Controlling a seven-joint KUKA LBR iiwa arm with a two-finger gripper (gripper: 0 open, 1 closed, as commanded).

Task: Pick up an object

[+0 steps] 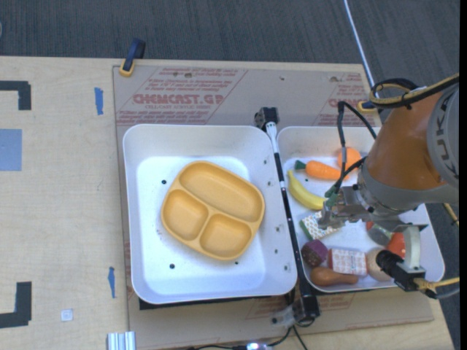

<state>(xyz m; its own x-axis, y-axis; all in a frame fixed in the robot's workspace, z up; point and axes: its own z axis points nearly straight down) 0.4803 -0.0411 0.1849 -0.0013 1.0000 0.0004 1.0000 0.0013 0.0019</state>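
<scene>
The right bin (435, 257) holds a jumble of small toy foods. A banana (302, 192) lies at its left side, curving from far to near, and a carrot (322, 170) lies just beyond it, tip pointing left, with another orange piece (349, 154) behind it toward the far wall. Near the bin's left-near corner sits a dark purple piece (315, 253), and just nearer still a brown, pear-like piece (332, 276). A small box (348, 260) with a red and white label lies to their right, touching a pale round piece (377, 264). A flat, pale patterned piece (317, 227) lies between the banana and the purple piece.

The gripper (337, 211) is low in the bin, just above that patterned piece and right beside the near end of the banana. Whether its jaws are apart or closed on anything cannot be told; the wrist hides them. The arm (408, 152), grey with an orange band, covers the right half of the bin.

The left bin (139, 195) holds a yellow tray (212, 210) with three compartments, lying flat at its middle. Both bins rest on a board (182, 93) on the bench (58, 195).
</scene>
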